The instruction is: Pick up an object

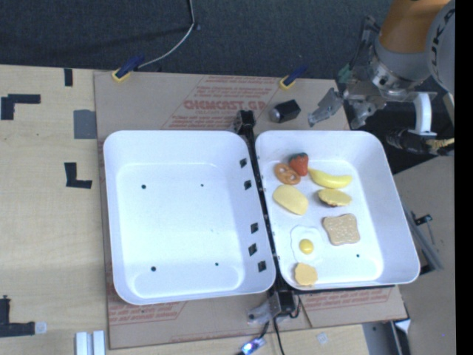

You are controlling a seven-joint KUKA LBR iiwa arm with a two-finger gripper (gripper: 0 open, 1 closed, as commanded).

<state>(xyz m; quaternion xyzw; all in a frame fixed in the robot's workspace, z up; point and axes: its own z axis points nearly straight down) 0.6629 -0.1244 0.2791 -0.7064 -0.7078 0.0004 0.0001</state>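
Camera view puts two white bins [118,154] below the claw [347,109] — it hangs past the right bin's far rim, fingers spread, pinching nothing. Best to descend straight over one isolated piece. Seven food pieces lie below it — toast [341,229], banana [330,177], strawberry [298,163] nearest.

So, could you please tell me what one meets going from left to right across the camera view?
Left bin → fried egg → slice of bread → gripper
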